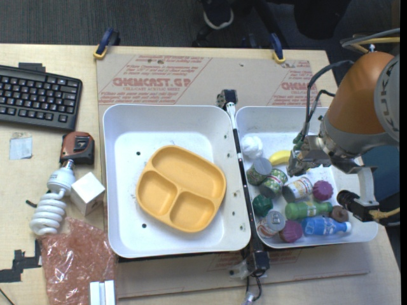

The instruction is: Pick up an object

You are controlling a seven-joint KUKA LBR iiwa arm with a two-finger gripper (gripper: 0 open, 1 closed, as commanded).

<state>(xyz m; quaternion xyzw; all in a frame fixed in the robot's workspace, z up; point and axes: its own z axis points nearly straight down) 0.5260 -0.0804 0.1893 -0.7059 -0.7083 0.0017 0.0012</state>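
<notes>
Gripper (299, 164) low in right white bin (356, 237) w/ small bottles and cans; fingers' state: can't tell. Yellow three-section plastic plate (181, 188) in left white bin (121, 170).

A robotics lab: clamped board (191, 75) under white bins (121, 170), keyboard (38, 97) and tape measure (77, 148) far across the tabletop (38, 202) from the tool (299, 164).

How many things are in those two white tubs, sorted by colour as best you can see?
Yellow: 2, the divided tray and a banana-like piece
White: 1
Green: 3
Purple or magenta: 2
Blue: 1 bottle
Grey or silver: 2
Red-labelled jar: 1
Total: 12 visible; the pile may hide more.
</notes>
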